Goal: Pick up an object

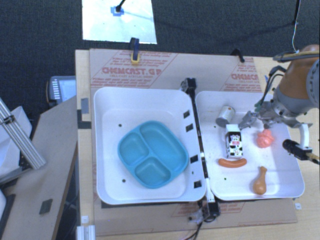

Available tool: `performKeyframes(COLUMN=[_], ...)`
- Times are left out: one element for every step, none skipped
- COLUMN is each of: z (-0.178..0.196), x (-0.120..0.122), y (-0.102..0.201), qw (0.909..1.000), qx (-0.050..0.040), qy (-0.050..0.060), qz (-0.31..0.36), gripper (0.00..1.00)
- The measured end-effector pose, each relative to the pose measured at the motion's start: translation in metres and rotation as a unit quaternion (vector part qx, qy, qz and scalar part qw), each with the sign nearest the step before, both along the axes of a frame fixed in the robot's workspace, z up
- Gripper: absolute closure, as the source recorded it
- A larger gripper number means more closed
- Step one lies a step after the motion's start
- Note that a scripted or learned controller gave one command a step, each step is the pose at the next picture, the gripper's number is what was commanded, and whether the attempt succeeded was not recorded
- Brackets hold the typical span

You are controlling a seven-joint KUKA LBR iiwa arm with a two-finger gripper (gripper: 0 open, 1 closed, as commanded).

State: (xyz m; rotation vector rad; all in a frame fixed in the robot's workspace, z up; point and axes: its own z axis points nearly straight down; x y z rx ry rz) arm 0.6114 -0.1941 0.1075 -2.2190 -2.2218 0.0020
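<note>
**A:** Where do your candidates lie? All in the right-hand white bin (299, 186): a pink crumpled soft lump (265, 139) near its right side, a small black-and-white cow-patterned carton (233, 143) at the middle, a red-orange toy sausage (232, 162) just below the carton, a tan toy drumstick (259, 180) toward the front, and a little silver can (225, 115) lying tilted near the back.

**B:** And the gripper (256, 118)?

**A:** You see it low over the bin's back half, between the can and the pink lump. Whether it is wide or narrow you cannot tell.

**B:** So which step?

**A:** I judge the approach; nothing is lifted. Your next move calls for settling squarely over one object, likely the lump or the can.

**B:** The left-hand white bin (107, 109)?

**A:** It holds a blue three-compartment plastic plate (152, 154), well apart.
</note>
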Motion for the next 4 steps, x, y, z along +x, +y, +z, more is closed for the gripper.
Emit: performKeyframes(z=[-0.024,-0.011,0.042,0.103], x=[0.001,0.002,0.014,0.008], y=[0.0,0.0,-0.004,-0.004], qw=[1.0,1.0,1.0,1.0], qx=[-0.0003,-0.0011,-0.0014,-0.0014], qy=[-0.001,-0.004,-0.005,-0.005], qz=[0.0,0.0,0.001,0.002], gripper=[0.0,1.0,1.0,1.0])
